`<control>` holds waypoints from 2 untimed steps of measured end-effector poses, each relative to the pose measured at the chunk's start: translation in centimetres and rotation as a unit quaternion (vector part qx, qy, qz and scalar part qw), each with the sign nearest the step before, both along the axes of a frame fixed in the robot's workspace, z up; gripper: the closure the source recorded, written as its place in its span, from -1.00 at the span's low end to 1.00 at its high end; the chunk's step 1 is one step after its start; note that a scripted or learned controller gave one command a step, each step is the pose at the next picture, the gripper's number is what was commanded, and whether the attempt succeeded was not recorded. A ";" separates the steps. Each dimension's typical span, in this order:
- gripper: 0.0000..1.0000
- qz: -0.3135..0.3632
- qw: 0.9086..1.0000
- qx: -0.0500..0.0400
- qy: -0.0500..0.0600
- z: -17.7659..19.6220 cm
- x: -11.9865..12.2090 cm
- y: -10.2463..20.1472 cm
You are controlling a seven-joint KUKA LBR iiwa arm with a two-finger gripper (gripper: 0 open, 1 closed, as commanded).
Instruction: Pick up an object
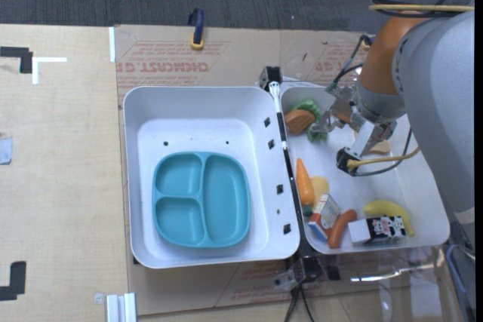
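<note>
The right bin (423, 185) holds several toy foods. A brown bread-like piece (299, 119) and a green item (318, 132) lie at its far left corner. An orange carrot (303, 181), a yellow piece (321, 186), a small carton (327, 209) and a red sausage (340, 227) lie along the left wall toward the front. A yellow banana (390, 210) and a black-and-white carton (380, 228) sit at the front. My gripper (333, 119) is low in the bin's far part, right beside the green item and close to the bread piece.
The left bin (143, 117) holds a teal divided plate (202, 199). The arm's grey body (445, 109) covers the right bin's far right side. A blue clamp (196, 28) sits on the cardboard behind the bins. A cable (377, 161) loops below the wrist.
</note>
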State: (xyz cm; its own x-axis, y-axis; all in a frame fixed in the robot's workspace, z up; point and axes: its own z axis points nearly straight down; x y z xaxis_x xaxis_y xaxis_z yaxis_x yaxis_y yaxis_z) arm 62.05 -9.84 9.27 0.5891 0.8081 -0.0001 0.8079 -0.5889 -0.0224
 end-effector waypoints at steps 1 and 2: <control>-1.00 -0.047 0.999 -0.006 -0.004 -0.4 -1.5 0.4; -1.00 -0.184 0.983 -0.008 -0.004 -0.4 -1.2 -3.8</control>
State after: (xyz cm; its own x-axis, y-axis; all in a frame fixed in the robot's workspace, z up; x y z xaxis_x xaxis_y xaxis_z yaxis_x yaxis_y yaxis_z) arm 60.86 -13.66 8.91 0.8415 0.5403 -0.0053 0.5402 -0.8415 -0.0046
